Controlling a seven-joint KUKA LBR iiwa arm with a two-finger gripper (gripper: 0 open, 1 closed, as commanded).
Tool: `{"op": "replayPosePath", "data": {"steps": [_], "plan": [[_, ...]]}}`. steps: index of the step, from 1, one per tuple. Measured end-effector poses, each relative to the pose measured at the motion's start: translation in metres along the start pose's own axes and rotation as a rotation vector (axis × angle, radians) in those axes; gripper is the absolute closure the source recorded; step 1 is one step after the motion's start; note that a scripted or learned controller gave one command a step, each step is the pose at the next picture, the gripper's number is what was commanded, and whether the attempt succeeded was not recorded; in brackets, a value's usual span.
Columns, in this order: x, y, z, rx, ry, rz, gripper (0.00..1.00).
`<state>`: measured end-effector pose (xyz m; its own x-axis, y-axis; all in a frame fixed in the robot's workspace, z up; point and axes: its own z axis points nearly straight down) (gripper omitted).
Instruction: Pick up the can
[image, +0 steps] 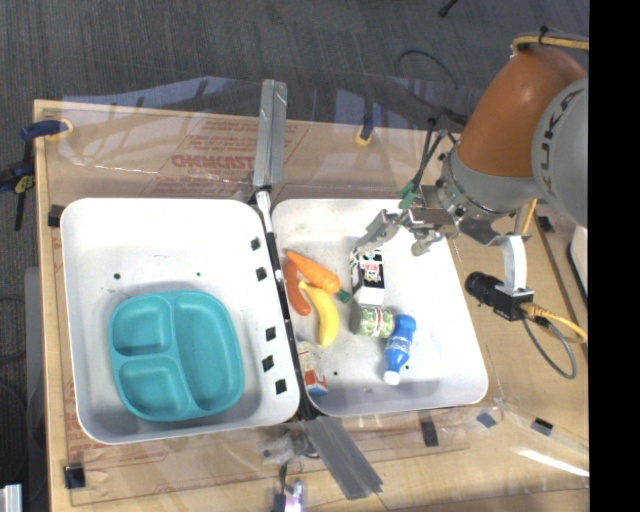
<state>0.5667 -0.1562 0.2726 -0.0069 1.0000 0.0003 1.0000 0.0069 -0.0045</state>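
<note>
Green can (375, 321) lies below my fingers (374, 229), past the carton (370, 278), bottle (398, 350) beside it. My gripper (385, 226) hangs apart-fingered, holding nothing; descent, grasp and lift all remain.

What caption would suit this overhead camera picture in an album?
Robot claw hovers over the right bin, above a can, bottle, banana and carrot.

The arm (520, 110) runs off the right edge, so its upper links can't be seen. Whether the gripper (378, 232) is spread or closed is too small to tell. A small carton (313, 380) sits half tucked under the right bin's (450, 385) left wall, label unreadable. The can's (375, 321) print is too blurred to read.
</note>
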Motion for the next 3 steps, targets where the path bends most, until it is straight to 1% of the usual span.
{"op": "replayPosePath", "data": {"steps": [1, 2, 3], "plan": [[-0.004, -0.046, 0.137, 0.001, 0.001, 0.017, 0.00], [-0.042, -0.021, 0.179, -0.006, 0.000, 0.161, 0.00], [-0.001, -0.089, 0.179, -0.003, 0.002, -0.069, 0.00]]}}
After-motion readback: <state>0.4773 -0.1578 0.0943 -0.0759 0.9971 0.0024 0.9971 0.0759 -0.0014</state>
